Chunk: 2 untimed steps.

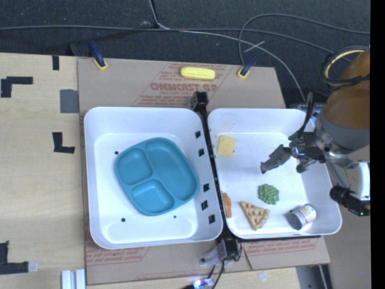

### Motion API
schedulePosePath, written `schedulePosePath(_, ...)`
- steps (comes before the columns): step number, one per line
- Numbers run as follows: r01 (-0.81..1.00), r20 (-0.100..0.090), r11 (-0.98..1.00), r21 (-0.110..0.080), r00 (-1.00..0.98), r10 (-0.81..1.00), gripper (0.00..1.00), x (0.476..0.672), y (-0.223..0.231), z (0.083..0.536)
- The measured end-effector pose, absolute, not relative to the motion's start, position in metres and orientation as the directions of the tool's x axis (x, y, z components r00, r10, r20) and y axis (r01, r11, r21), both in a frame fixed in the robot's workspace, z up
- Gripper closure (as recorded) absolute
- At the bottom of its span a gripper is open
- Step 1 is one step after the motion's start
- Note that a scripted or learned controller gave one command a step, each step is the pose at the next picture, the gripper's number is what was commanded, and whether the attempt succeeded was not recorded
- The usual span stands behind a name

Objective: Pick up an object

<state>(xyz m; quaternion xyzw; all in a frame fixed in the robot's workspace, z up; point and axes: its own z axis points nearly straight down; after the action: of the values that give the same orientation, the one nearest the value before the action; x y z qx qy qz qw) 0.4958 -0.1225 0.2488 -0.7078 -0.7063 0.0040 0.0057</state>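
Camera view — gripper [287, 160] open, holding nothing, above right bin [240, 120] — broccoli [268, 193] just below

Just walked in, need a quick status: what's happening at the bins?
The KUKA arm reaches in from the right, its gripper hovering over the right bin with nothing between its fingers. Below it lie a green broccoli piece, a pizza slice, a small can and a yellow cheese block. The left bin holds a blue divided plate. Nothing is picked yet.
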Motion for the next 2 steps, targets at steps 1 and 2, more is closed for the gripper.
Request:
schedulePosePath(1, 1.000, 0.001, 0.002, -0.002, -0.002, 1.000, 0.00, 0.498, -0.122, 0.255)
schedulePosePath(2, 1.000, 0.000, 0.000, -0.005, 0.000, 1.000, 0.00, 0.496, -0.124, 0.211)
